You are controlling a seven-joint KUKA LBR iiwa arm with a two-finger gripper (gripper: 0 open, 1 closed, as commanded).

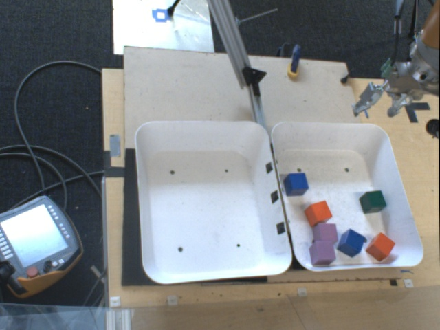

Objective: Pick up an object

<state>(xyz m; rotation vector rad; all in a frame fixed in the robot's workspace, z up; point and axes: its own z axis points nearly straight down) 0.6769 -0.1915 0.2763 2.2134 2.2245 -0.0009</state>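
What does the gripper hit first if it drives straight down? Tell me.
Probably the bench just beyond the right bin's far rim. The gripper, open, hangs past that rim; depth is unclear.

We find no text, label, brand, number or sign that can be read anywhere. The teach pendant [33, 245], lying far to the left of the tool [386, 100] and below it in the view, shows a pale screen on which we can make out no characters. A small blue mark [160, 14] on the glossy sheet [162, 16], well to the tool's left, is too blurred to read.
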